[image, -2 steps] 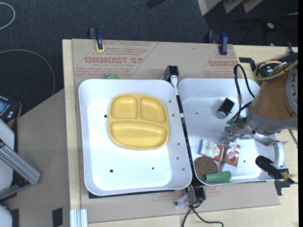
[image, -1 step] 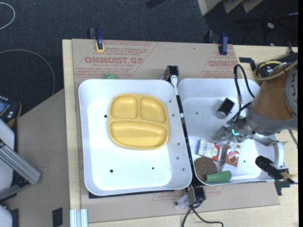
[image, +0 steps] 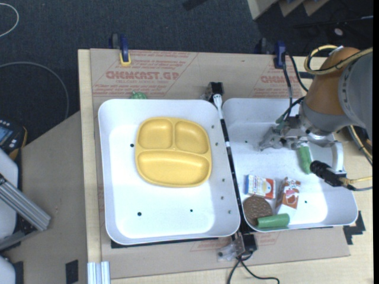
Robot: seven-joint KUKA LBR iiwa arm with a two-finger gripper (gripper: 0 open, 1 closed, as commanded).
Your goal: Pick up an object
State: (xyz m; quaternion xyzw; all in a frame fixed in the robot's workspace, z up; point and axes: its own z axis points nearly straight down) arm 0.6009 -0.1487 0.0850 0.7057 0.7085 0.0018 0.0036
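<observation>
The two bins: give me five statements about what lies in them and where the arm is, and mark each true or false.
1. The yellow divided plate lies in the left bin. True.
2. The gripper is over the left bin. False: it is over the right bin, in its upper half.
3. A green cylinder lies at the right bin's near edge, beside a brown round object. True.
4. The small snack packets lie on the yellow divided plate. False: they lie in the right bin.
5. The yellow divided plate has three compartments. True.
</observation>
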